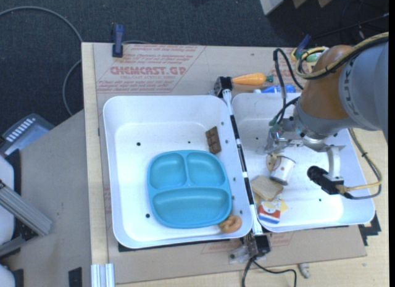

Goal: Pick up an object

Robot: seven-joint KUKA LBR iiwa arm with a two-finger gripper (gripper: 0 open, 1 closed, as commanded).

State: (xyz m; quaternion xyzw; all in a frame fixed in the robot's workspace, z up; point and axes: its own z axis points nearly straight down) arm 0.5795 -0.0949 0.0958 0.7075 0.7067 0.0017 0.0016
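Note:
My gripper [276, 145] hangs low over the right bin [345, 215], near its left wall. Just below it lies a small white cup-like cylinder [282, 169], tilted on its side; whether the two touch I cannot tell. A tan slice of toast [266, 187] rests in front of the cylinder. A red, white and blue packet [270, 212] sits at the bin's front left corner.
The left bin [123, 125] holds a blue divided plate [189, 188], a brown chocolate piece [213, 139] by its right wall and a tan pretzel-like piece [231, 223] at its front right. An orange carrot [250, 79] lies behind the bins.

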